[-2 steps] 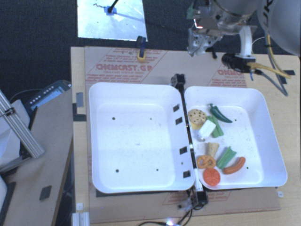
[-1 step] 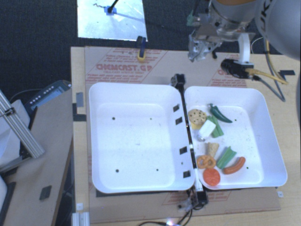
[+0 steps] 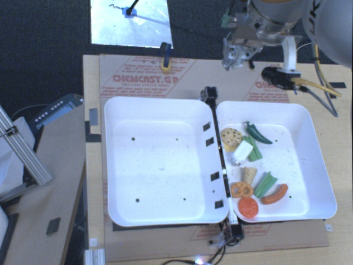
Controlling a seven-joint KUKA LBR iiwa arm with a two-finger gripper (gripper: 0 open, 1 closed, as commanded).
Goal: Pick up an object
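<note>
My gripper hangs high over the bench's far edge, beyond the right bin and well apart from everything in it. That bin holds several toy foods. Along its left side are a round tan cracker, a dark green pepper, a white block and a green piece. Nearer the front lie a tan cone, a pretzel, a green bean pod, a brown sausage and a red tomato slice.
The left bin sits beside the right one, joined by a black clip strip. A yellow-and-blue clamp stands on the cardboard at the back. A black cable fitting hangs near the arm.
</note>
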